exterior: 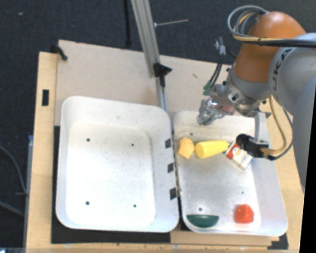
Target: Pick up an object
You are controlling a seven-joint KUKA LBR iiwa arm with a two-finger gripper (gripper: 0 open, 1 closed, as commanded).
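Hand [206, 115] hovers at the right bin's [264, 187] far edge; its grip I cannot tell. Nothing lifted, yellow piece [210, 149] lies waiting.

The grey arm [297, 59] enters from the right, its orange band [265, 42] bulging above the wrist. The gripper [205, 118] points down near the far edge of the bench, seemingly with nothing in it, though the view is blurred.

Even overhead light, soft shadows, bins [115, 163] glaring white (slightly overexposed), mild blur.
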